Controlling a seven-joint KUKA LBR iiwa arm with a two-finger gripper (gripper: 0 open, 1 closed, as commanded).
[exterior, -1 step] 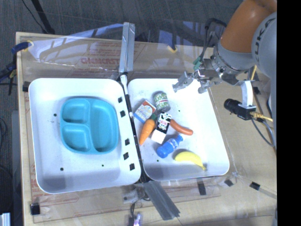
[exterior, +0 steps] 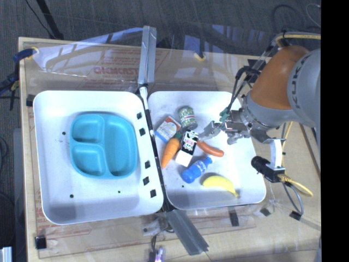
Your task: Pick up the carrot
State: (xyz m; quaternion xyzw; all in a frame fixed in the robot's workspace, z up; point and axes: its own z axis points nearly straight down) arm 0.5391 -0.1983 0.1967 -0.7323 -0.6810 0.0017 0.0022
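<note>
Camera view, near edge to far edge. Nearest you in the right bin (exterior: 248,192) lies a yellow banana (exterior: 220,184), at about 5 o'clock from the bin's middle. Just beyond it, at its 10 o'clock, you find a blue bottle (exterior: 196,169) lying on its side. At the bottle's 10 o'clock lies the carrot (exterior: 170,152), tilted, its thick end toward the bin's left wall and close beside the divider between the bins. Note what crowds it: a small white carton with black print (exterior: 187,147) touches its right side, an orange-and-white box (exterior: 167,129) sits just above its tip at 12 o'clock, and a red-orange sausage-shaped item (exterior: 210,149) runs off at 3 o'clock past the carton. Farther back, at 1 o'clock from the carrot, stands a green-labelled can (exterior: 187,115). The gripper (exterior: 218,129) hangs over the right bin at 3 o'clock from the can, apart from the carrot; you cannot tell from here how it is set. In the left bin (exterior: 52,146) rests a blue divided tray (exterior: 103,144), well apart at 9 o'clock.
</note>
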